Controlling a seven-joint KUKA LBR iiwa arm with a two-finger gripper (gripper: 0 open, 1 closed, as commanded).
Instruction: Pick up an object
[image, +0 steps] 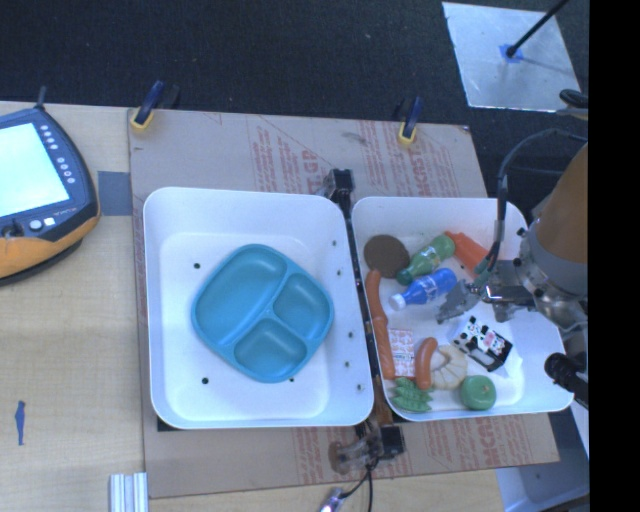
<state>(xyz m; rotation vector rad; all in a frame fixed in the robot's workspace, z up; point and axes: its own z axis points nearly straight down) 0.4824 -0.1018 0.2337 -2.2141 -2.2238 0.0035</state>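
The right bin (520, 400) holds several small items. Among them are a blue bottle (424, 289), a green bottle (426, 258), a brown disc (385, 252), an orange carrot (466, 245) and a long sausage (376, 320). A black-and-white toy (485, 343), a short sausage (427, 361), a pale bulb (451, 369), a green ball (478, 392), a leafy green piece (410, 398) and a red-and-white packet (402, 352) lie toward the front. My gripper (482, 298) hangs over the bin's right middle, just right of the blue bottle and above the black-and-white toy.
The left bin (170, 400) holds a blue divided plate (263, 312). A teach pendant (40, 190) lies on the bench at the far left. Clamps (148, 105) (408, 120) pin the cardboard sheet at the back.
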